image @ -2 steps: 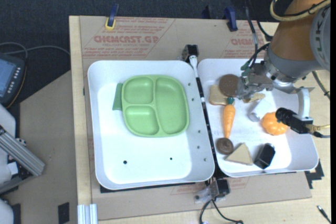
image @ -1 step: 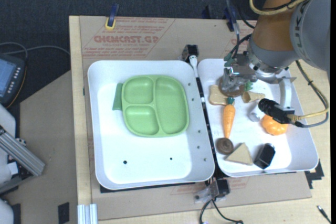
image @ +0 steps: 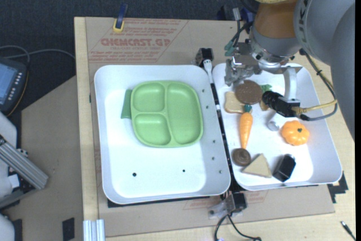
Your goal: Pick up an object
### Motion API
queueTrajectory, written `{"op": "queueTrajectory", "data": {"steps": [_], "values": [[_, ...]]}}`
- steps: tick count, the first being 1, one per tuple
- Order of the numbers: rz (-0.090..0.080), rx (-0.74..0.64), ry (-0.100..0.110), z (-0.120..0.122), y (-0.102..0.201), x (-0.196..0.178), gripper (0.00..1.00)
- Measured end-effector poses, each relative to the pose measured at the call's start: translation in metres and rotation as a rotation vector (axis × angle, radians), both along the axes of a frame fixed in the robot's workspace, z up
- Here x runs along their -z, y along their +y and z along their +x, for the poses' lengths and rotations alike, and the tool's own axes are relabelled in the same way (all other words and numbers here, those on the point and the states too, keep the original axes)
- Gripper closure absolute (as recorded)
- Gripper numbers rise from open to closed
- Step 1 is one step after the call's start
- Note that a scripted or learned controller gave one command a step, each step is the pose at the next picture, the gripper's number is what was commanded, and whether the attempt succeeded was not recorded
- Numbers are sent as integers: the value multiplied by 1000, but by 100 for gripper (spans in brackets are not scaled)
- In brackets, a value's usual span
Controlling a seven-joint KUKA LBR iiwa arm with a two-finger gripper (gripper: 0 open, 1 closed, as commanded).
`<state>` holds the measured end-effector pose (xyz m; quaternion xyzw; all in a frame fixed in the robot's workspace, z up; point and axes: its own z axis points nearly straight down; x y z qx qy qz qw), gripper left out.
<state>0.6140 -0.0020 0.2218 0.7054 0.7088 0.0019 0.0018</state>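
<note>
Camera view. Landmark: green divided plate [image: 167,113], one, three compartments, lying in the left bin [image: 113,166].

Right of the plate, in the right bin [image: 324,147], seven loose items counted:
- one brown disc [image: 247,91], up and right of the plate
- one tan toast-shaped piece [image: 233,103], touching the disc's lower left
- one carrot [image: 246,128], just right of the plate's level
- one small brown round piece [image: 242,156], below the carrot
- one tan wedge [image: 258,166], touching that round piece's right
- one black block [image: 284,167], right of the wedge
- one orange pumpkin [image: 295,132], farthest right

Gripper [image: 243,71]: one, above the brown disc, upper right of the plate. Cannot tell whether it is released, clenched or grasping anything.
</note>
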Motion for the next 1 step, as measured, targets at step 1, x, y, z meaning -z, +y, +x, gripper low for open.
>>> {"op": "queueTrajectory", "data": {"steps": [1], "values": [[1, -1, 1, 19, 44, -7, 100]]}}
